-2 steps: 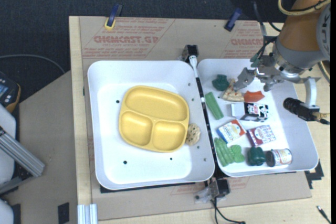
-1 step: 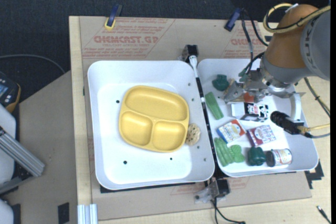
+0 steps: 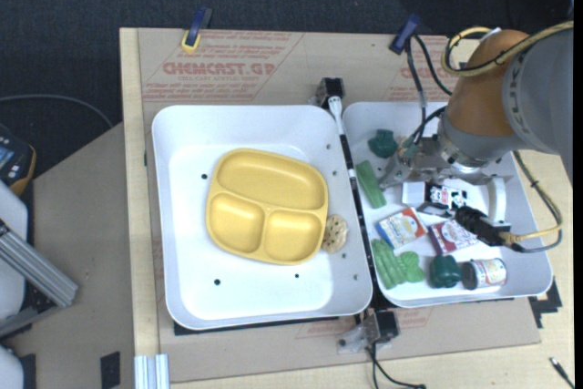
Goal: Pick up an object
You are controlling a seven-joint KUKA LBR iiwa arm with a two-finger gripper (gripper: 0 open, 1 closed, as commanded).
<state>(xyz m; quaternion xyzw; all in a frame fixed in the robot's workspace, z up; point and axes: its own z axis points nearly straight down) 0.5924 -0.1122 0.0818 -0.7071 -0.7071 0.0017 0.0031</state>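
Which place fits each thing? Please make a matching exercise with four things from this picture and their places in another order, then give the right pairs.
Things:
1. yellow divided plate
2. small can
3. cookie
4. dark green block

Places:
A. far end of the right bin
B. middle of the left bin
C. near right corner of the right bin
D. against the plate's right edge, in the left bin

Pairs: 1-B, 2-C, 3-D, 4-A
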